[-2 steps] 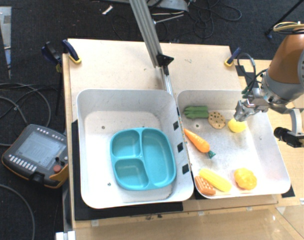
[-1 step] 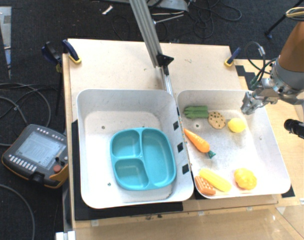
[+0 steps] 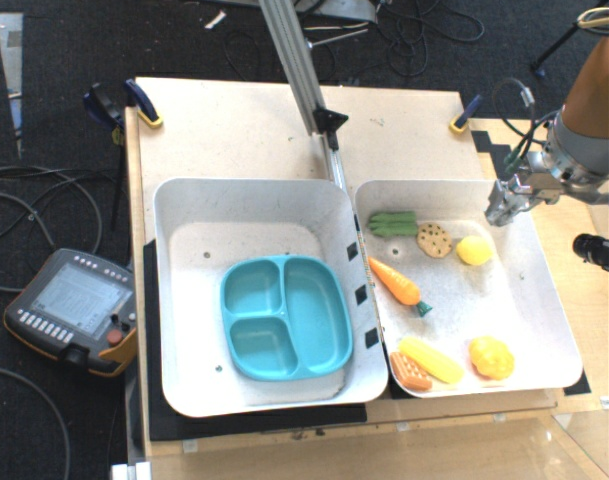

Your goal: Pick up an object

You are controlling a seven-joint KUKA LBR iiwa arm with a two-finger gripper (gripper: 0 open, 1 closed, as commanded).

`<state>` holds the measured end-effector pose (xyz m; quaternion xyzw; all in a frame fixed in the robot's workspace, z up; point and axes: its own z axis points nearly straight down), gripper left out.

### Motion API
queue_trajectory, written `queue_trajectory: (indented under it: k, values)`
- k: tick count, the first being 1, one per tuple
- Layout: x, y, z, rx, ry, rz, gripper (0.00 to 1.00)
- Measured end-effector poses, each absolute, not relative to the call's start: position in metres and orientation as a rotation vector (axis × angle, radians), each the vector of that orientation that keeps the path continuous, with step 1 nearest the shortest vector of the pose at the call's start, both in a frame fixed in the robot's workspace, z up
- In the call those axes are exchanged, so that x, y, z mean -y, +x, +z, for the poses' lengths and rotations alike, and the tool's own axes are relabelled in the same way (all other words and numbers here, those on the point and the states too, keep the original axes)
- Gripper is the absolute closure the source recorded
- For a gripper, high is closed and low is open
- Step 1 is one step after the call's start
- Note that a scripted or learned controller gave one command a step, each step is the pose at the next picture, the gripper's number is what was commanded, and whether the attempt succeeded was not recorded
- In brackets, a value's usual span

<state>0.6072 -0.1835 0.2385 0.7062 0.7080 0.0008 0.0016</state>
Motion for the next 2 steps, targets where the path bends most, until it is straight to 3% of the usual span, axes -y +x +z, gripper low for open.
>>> queue_trajectory:
  k: [2]
  values:
    - [0.071,0.595,0.231,-2.232,2.215,0.000,1.00]
